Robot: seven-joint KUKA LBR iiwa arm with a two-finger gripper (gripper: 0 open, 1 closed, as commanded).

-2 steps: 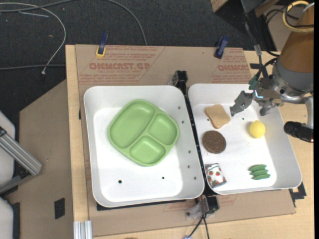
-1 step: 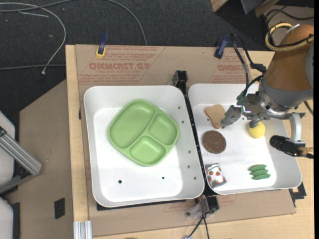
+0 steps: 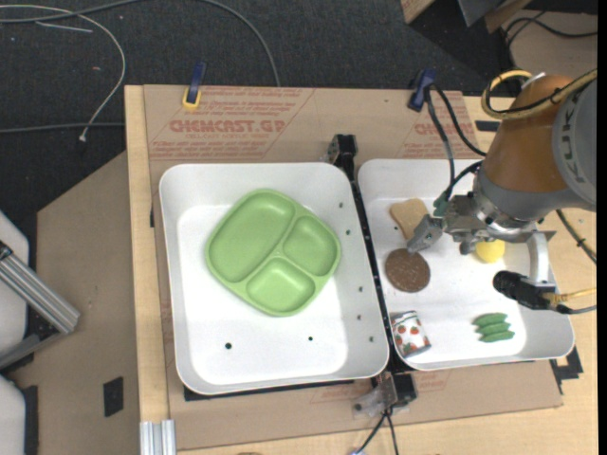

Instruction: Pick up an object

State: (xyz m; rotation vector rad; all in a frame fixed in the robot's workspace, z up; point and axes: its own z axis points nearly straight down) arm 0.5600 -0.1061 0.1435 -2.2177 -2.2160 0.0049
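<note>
Camera view: two shallow white bins sit side by side on a cardboard-covered bench, and the right bin (image 3: 446,173) serves as the landmark here. The left bin (image 3: 180,282) adjoins it on its left and contains a green divided plate (image 3: 273,251), tilted diagonally, with three compartments. Inside the right bin, a tan bread-like piece (image 3: 408,218) lies near the upper left area; a brown round disc (image 3: 407,270) lies just below it; a small can with a red and white label (image 3: 409,333) rests at the bin's lower left corner; a green pod-shaped item (image 3: 493,327) lies toward the lower right; a yellow object (image 3: 488,250) sits right of centre, partly hidden under the arm. The arm (image 3: 531,150) enters over the bin's upper right corner. The gripper (image 3: 427,235) hangs over the bin's centre-left, just above the disc and beside the bread-like piece. Whether it is spread or closed cannot be determined; nothing is visibly held.
</note>
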